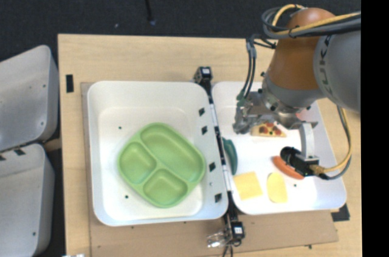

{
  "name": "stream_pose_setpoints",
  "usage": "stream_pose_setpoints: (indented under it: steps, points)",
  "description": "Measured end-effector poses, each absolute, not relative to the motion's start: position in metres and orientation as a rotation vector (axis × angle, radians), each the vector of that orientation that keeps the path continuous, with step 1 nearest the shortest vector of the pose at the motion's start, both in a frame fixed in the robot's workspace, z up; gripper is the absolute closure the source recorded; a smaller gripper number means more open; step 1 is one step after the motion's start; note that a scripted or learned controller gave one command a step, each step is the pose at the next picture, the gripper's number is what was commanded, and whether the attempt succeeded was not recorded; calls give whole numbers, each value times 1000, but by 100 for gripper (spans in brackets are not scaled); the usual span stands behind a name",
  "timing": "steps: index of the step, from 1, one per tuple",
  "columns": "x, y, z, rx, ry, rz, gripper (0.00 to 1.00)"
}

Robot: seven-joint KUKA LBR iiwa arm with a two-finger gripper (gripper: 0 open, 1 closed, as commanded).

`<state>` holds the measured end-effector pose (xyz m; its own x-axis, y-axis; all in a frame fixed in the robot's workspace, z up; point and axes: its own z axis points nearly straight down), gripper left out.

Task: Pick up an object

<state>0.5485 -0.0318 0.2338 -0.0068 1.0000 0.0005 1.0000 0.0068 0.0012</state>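
- The arm (304,61) is reaching in from the right and hanging over the right bin (331,195), with the gripper (249,119) low near its upper left corner.
- Whether the gripper is clamped on anything, I cannot tell; the wrist is hiding its tip.
- Just beside it is lying a pizza slice (267,129); an orange carrot-like piece (287,167), a yellow square (248,185) and a yellow oval (276,188) are sitting nearer the front.
- The left bin (100,128) is holding a green divided plate (161,164).
- Judgement: the approach step is in hand; next calls for closing on 1 item, likely the slice, then lifting straight.
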Motion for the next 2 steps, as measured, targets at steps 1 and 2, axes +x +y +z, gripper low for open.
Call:
stream_pose_setpoints:
  steps: [1, 2]
  points:
    - [545, 24, 226, 2214, 2230, 2, 100]
    - [544, 81, 239, 2213, 2230, 2, 100]
